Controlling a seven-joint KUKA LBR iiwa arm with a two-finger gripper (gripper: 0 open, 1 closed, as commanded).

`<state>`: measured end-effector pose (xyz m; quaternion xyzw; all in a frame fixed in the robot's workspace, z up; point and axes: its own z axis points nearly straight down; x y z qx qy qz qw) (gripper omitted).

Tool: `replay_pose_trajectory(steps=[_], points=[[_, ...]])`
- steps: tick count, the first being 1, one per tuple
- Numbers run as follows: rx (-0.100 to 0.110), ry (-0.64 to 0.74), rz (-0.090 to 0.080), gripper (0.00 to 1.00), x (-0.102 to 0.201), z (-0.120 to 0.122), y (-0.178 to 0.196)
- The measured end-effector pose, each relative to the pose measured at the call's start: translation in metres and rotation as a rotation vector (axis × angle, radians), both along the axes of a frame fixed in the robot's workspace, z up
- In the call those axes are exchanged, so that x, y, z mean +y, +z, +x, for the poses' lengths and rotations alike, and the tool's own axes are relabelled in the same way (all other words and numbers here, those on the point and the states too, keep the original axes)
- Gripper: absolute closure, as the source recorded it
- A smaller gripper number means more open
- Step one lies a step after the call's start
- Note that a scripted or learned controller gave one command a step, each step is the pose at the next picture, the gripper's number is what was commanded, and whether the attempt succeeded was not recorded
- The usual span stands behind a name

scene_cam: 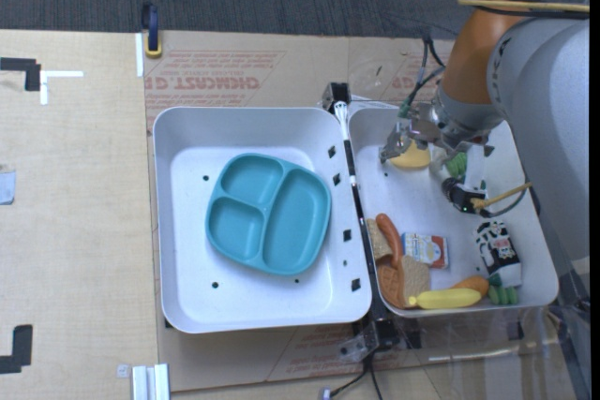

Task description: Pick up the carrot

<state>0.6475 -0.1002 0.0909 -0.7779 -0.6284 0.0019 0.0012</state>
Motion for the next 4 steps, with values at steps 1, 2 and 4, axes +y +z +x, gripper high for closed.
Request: replay_pose_trajectory(steps=[1, 2, 4], points=[[-0.001, 0.119, 0.001, 0.00, 0.005, -0.064, 0.001], [-0.004, -0.314, -0.003, 0.00, -0.010, 0.000, 0.001], [-0.004, -0.042, -0.002, 0.00, -0.026, 0.012, 0.002]])
